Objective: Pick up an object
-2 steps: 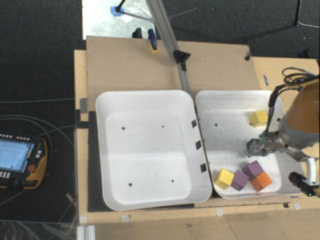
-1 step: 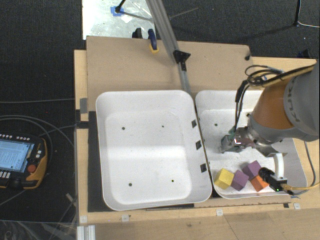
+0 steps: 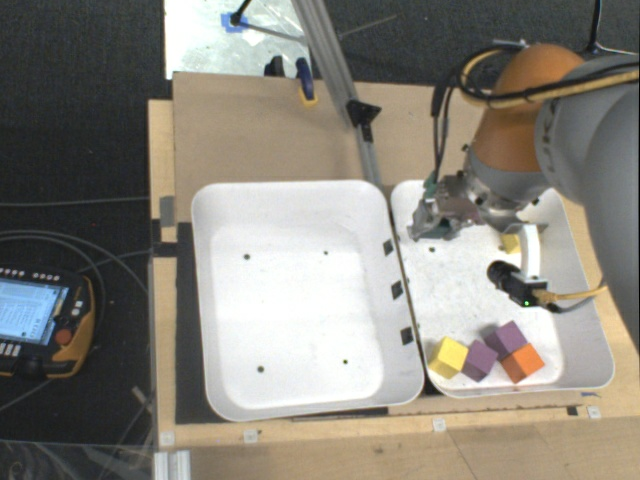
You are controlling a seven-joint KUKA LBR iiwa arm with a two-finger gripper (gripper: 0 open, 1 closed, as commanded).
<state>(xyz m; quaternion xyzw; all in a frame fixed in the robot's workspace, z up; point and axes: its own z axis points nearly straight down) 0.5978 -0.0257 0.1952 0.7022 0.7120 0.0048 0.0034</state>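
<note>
My gripper (image 3: 433, 224) hangs over the far left corner of the right bin (image 3: 455, 288), close to its left wall. Nothing can be made out in it. At the bin's near edge lie a yellow cube (image 3: 450, 355), a purple block (image 3: 479, 360), a second purple block (image 3: 510, 336) and an orange block (image 3: 522, 363), bunched together and well short of the gripper. Another small yellow block (image 3: 511, 242) peeks out beside the wrist, partly hidden by the arm.
The left bin (image 3: 215, 268) stands beside the right one, the two joined by black clips (image 3: 397, 289). A grey pole (image 3: 335, 63) slants across the far side of the bench. A teach pendant (image 3: 35, 313) lies on the floor to the left.
</note>
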